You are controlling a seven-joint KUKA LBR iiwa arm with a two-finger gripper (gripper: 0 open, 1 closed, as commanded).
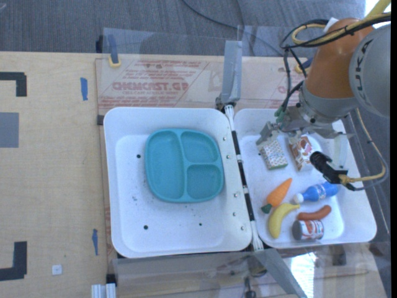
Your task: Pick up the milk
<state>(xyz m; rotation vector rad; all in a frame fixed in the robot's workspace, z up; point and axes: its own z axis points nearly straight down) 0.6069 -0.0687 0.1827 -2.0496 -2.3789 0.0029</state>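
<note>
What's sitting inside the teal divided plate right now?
Nothing: all three compartments of the teal divided plate show bare in the left bin. Whatever lies beneath the plate is covered.

Colours, right bin [366,228] contents
Orange carrot [280,191], yellow banana [281,218], blue bottle [320,192], red-brown sausage [314,213]; teal plate [184,165] in neighbouring bin.
</note>
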